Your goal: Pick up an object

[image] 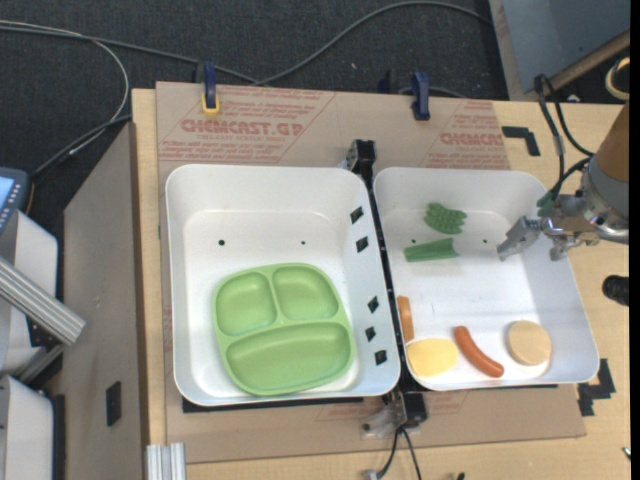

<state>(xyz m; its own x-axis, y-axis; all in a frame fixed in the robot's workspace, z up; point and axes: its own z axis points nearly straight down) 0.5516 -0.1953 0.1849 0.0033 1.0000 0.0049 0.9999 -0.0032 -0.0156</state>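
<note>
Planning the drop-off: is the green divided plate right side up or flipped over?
Right side up. The green divided plate lies flat in the left bin, its three compartments facing up with raised rims showing.

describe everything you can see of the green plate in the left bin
The green plate is light green, looks like smooth plastic, and has rounded corners. Raised ridges split it into three compartments: two smaller ones toward the back and one wide one at the front. It lies flat, right side up and turned slightly askew, on the floor of the left bin, toward the front and the bin's right wall. Nothing lies on it.
</note>
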